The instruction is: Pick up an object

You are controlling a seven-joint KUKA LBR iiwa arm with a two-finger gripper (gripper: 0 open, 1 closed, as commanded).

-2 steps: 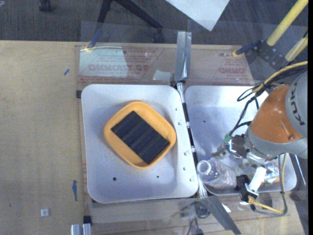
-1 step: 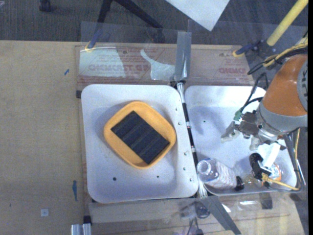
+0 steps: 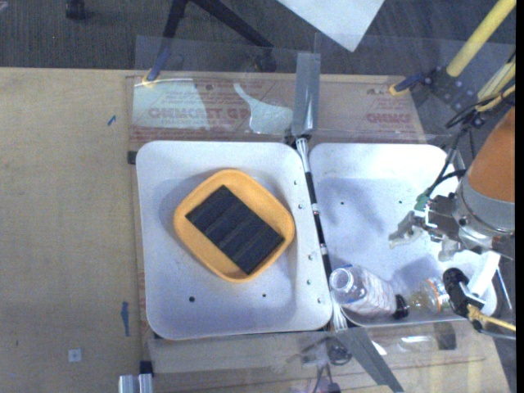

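Camera view, one yellow dish (image 3: 233, 234), two bottles (image 3: 364, 291).

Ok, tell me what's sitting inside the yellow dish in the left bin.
A dark ribbed rectangular slab lies inside the yellow dish, tilted diagonally and covering most of its floor. Whatever is beneath the slab is hidden.

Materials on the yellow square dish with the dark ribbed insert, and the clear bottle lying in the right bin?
Yellow square dish: likely moulded plastic, matte, rounded soft edges. Its dark ribbed insert: maybe rubber or plastic, dull grooved surface. Clear bottle: thin transparent plastic, see-through with glare spots.
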